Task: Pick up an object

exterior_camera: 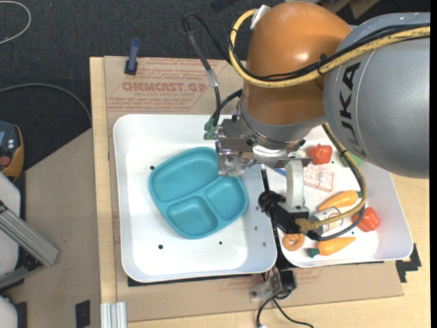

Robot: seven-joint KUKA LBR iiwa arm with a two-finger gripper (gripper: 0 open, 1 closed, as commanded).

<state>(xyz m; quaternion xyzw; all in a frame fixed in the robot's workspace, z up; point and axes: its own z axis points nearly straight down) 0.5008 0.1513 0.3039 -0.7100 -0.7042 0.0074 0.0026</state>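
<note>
1. Underneath, a brown board [171, 80] printed with red lettering carries two shallow white bins side by side, with dark carpet and loose cables beyond it.
2. Lying in the left bin [136, 183] is a blue divided plate [196, 191] with three compartments, set near the bin's right half.
3. Crowded in the right bin [392, 217] are small toy foods: two orange carrots [338, 200], a red pepper [369, 219], a red tomato-like piece [319, 154] and a small packet [318, 178].
4. From the right, the grey arm [382, 94] with its orange band [290, 53] bends steeply down over the bins' shared edge.
5. At the plate's upper right rim sits the gripper [232, 166]; whether its fingers are apart or together, I cannot tell.
</note>
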